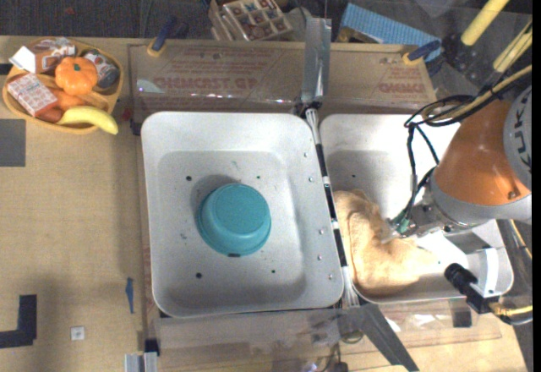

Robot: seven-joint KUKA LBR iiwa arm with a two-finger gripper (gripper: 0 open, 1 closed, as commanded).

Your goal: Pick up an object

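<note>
Camera view: looking down at a slant on two shallow white bins side by side; all places below given relative to the teal bowl.
Teal bowl [235, 219]: upside down, mid left bin [169, 150], alone there.
Tan object [378, 245]: soft-looking, beige, prob. cloth or a plush; lies in the right bin [359, 138], right of the bowl, across the divider between the bins.
Arm [483, 167]: grey w/ orange band, comes in from far right of the bowl, wrist bent down over the right bin.
Gripper [396, 228]: at the tan object's right edge, touching or just above it. Fingers hidden in blur, so can't tell if open or closed, nor if anything is held.
Step in hand: judged as closing in on the tan object for a grasp.
Doing it well: come down over the thickest part, not the thin edge; pinch enough bulk so it won't slip; lift straight up, clear of the bin wall.
Writing: red mirrored print on the cardboard wall [220, 79] behind the bowl, not readable. White letters on the arm, approx. "KU".
Fruit plate [61, 87]: up-left of the bowl, w/ banana & orange pumpkin.
</note>
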